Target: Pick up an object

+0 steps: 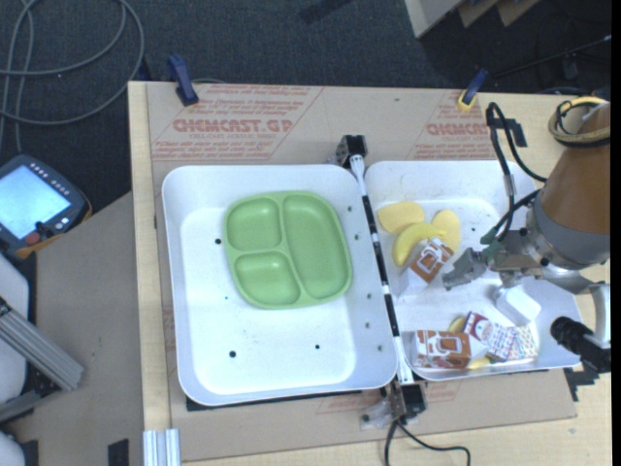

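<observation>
**Brown-and-white snack packet under the gripper in the right bin**

Brown-and-white snack packet (430,258), a small flat pouch with an orange patch on its face, lies in the right-hand shallow white bin (417,178), touching the yellow plastic banana-like pieces (408,223) above and beside it. The grey two-finger gripper (464,267) sits just to the packet's right, low over the bin floor. Whether its jaws are spread or closed I cannot tell; the dark tip blurs into one shape, and nothing is plainly seen between them.

To do the pick well, I judge the arm should centre over the packet rather than its right edge, with the fingers straddling its narrow side, and go down far enough to catch a thin, limp thing. The yellow pieces crowd it, so a grasp from the clear lower-right side looks safer. A thin pouch may slide out or fold, so a slow lift would help.

Further items lie near the bin's lower edge: a red-and-white printed packet (502,339), a brown-and-white carton (441,348) and a small white block (518,305). Their printing is too small to read. The arm's grey-and-orange body (579,207) covers the bin's right wall and whatever lies beneath it. The left bin (194,260) holds a green three-compartment plastic tray (288,249).
</observation>
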### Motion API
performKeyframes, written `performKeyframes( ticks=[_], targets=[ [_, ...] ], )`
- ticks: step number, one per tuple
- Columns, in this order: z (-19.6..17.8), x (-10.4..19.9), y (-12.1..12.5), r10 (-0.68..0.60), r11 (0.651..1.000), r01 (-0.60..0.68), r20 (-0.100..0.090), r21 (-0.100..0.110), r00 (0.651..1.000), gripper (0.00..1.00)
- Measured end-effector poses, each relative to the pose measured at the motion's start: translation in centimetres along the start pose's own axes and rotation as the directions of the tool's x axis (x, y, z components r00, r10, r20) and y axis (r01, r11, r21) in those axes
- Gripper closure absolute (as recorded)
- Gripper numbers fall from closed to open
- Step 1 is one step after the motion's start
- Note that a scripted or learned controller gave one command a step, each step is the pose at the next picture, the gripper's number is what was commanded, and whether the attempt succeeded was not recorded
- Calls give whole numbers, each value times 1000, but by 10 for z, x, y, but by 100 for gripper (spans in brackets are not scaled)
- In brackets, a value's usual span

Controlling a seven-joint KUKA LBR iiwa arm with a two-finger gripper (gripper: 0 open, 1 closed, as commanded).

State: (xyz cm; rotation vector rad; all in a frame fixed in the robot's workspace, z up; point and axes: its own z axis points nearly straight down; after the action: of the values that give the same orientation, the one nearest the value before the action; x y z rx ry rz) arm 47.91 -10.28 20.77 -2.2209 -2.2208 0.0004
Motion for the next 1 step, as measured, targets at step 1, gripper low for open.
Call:
performKeyframes(
  ticks=[1],
  targets=[
    [70, 7, 53, 0, 1000, 0, 0, 0, 1000, 0]
  ],
)
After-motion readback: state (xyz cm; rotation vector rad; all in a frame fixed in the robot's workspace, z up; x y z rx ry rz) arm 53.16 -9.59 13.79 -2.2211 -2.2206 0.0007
